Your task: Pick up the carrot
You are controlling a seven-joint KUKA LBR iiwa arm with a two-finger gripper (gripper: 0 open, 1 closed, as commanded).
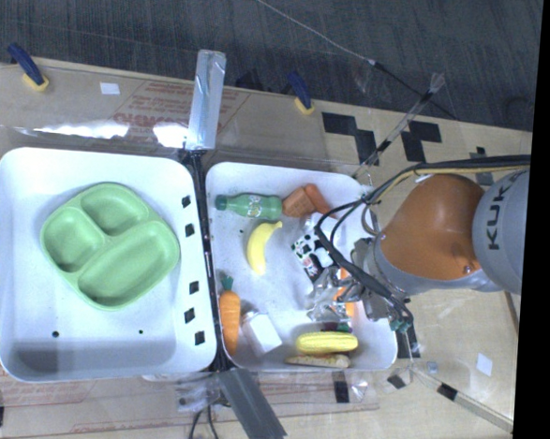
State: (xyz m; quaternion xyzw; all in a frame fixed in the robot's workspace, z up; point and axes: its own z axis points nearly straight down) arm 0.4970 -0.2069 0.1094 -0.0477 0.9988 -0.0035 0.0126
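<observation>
- The counter (489,388) carries two white bins side by side.
- The left bin (18,271) holds a green divided plate (110,244).
- The right bin (236,178) holds my claw (331,298), low over its right half; how wide it stands I cannot tell.
- The carrot (229,320) lies by the right bin's left wall, near the front, well apart from my claw.
- A banana (259,245) lies mid-bin, just below a green bottle (251,205).

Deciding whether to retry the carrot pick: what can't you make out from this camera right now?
- Gripper fingers: camera view, hidden among cables and blur.
- Carrot: lower end tucked against the right bin wall.
- Item under the corn: mostly covered, unidentifiable.
- Arm: cut off at the right.
</observation>
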